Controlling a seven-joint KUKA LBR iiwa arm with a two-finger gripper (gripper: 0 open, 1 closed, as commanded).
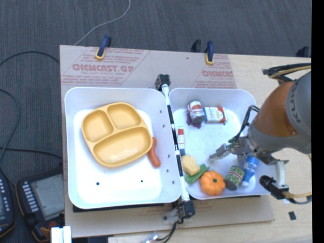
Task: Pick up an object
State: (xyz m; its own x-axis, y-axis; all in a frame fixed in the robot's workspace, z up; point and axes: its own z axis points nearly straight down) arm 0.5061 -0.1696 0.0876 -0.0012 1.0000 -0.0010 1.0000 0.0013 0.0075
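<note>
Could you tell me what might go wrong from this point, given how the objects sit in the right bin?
1. The hand hangs over a tight cluster: the small can, blue bottle and orange pumpkin sit close together, so a descent may nudge neighbours instead of isolating one.
2. That cluster lies against the right bin's near wall, which could block a finger.
3. The round can may roll away when touched.

The gripper hangs low over the right bin, above a toy pumpkin, corn and small can. A yellow divided plate fills the left bin.
</note>
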